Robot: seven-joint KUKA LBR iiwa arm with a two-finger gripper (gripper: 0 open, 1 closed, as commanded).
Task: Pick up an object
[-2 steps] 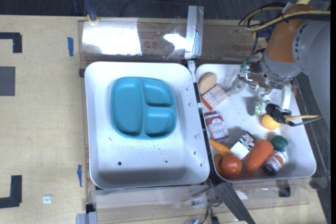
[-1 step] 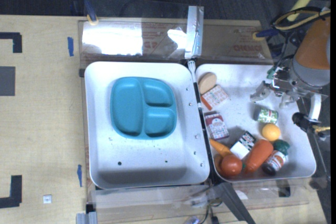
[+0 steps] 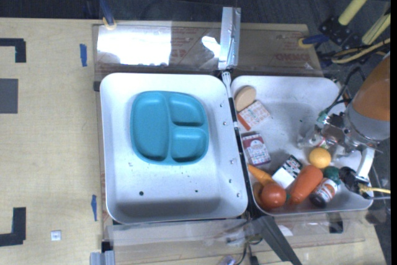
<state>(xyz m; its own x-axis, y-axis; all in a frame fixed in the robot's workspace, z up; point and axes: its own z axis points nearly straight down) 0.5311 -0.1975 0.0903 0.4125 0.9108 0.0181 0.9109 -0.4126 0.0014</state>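
A: Blue divided tray (image 3: 169,126) in the left bin (image 3: 118,152), yes?

B: Yes. In the right bin (image 3: 291,93): a bread slice (image 3: 245,95), 2 small packets (image 3: 254,131), then a tomato (image 3: 272,195), a carrot (image 3: 305,182) and a small bottle (image 3: 326,191) clustered near the front wall.

A: And the gripper (image 3: 332,139)?

B: Low at the bin's right side, just above a yellow ball (image 3: 319,157). I cannot tell how its fingers are set.

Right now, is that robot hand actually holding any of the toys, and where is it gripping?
It cannot be told. The gripper sits low over the right bin, beside the yellow ball and the orange carrot, but no toy shows clearly between its fingers.
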